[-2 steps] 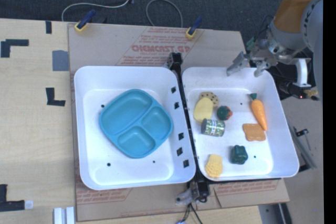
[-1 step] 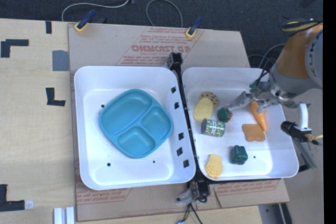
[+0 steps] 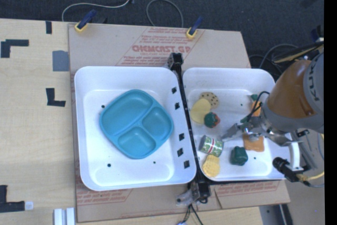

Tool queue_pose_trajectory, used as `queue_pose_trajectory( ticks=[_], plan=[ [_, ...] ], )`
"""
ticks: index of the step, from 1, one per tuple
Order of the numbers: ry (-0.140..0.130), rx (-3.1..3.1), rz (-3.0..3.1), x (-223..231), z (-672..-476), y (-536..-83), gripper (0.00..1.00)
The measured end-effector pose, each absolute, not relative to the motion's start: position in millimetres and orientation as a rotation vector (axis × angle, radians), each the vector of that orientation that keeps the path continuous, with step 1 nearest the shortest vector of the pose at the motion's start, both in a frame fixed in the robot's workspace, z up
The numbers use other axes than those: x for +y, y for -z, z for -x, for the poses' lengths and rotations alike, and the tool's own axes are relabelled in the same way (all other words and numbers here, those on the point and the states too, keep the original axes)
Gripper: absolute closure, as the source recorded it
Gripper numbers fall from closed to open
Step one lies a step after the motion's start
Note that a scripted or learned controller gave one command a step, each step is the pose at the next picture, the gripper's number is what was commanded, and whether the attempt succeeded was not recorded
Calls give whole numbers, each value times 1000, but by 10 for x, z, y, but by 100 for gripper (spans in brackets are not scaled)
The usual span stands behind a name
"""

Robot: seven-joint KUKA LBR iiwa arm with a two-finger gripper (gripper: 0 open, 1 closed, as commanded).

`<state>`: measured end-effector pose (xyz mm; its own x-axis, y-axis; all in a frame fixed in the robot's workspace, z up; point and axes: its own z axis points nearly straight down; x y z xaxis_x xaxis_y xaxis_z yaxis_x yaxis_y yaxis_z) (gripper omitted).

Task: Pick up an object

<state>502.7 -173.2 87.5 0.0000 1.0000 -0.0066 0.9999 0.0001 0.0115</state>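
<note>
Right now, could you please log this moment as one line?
end effector: over right bin | nearest: green can | blue tray: left bin

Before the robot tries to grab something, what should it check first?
1. Toys to grab in the right bin: ok, several.
2. Hand over that bin: ok.
3. Hand over one toy: not ok, it sits between the can and the green block.
4. Holding something already: cannot tell.
5. Room around the can: not ok, a yellow piece touches it.
6. Blue tray out of the way: ok, left bin.
</note>
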Motion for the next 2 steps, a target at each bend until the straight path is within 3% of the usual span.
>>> queue_pose_trajectory(
  ticks=[1,2],
  plan=[
    [-6,2232,-2211,-875,-5407,-971,0],
    [-2,2223,-2219,-1238,-5945,-863,0]
  ],
)
